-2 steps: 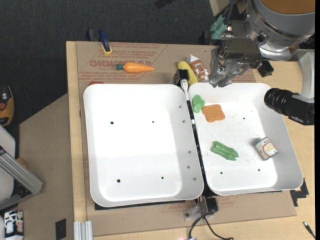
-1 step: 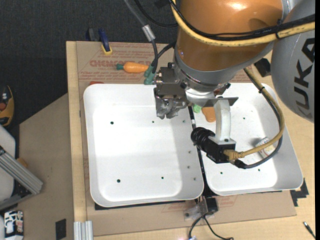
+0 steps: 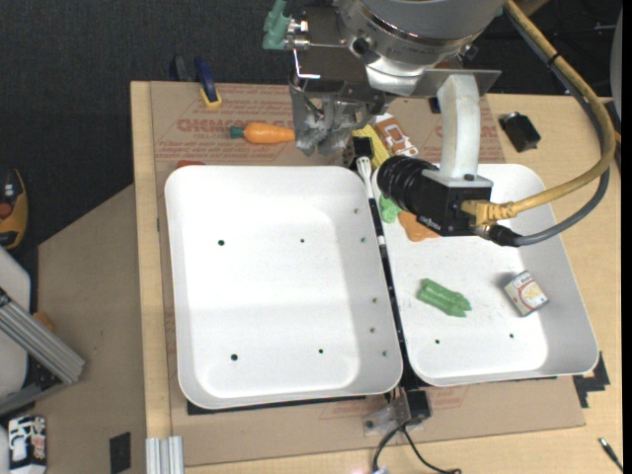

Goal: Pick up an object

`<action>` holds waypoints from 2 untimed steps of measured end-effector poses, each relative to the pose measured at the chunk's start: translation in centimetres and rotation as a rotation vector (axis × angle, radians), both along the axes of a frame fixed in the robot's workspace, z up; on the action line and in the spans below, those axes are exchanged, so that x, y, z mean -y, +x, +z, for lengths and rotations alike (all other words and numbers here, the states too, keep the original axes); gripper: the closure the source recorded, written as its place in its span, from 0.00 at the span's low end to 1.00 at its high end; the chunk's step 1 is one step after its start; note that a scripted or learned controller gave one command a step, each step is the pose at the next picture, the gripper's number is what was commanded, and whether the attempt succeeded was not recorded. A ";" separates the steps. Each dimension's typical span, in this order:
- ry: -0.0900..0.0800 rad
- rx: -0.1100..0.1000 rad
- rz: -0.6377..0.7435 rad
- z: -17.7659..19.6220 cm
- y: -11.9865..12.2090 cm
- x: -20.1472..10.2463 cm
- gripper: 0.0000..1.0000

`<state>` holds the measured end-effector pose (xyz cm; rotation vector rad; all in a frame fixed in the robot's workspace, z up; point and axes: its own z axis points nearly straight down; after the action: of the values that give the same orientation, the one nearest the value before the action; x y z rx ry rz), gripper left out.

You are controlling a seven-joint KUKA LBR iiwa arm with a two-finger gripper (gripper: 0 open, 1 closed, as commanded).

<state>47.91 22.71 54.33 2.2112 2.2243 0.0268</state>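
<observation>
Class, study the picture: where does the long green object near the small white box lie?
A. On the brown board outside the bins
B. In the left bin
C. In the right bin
C: the green object lies on the white floor of the right bin, to the left of the small box and apart from it.

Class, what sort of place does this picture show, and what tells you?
Probably a robotics lab bench: a grey robot arm hangs over two white bins, with a toy carrot on the cardboard beside them.
</observation>
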 end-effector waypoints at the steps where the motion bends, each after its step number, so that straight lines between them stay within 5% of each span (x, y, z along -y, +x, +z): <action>1: -0.008 -0.015 -0.005 -0.8 0.0 0.2 0.00; 2: -0.006 -0.012 -0.003 0.3 0.0 0.2 1.00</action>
<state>47.93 22.54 54.59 2.2174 2.2237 0.0069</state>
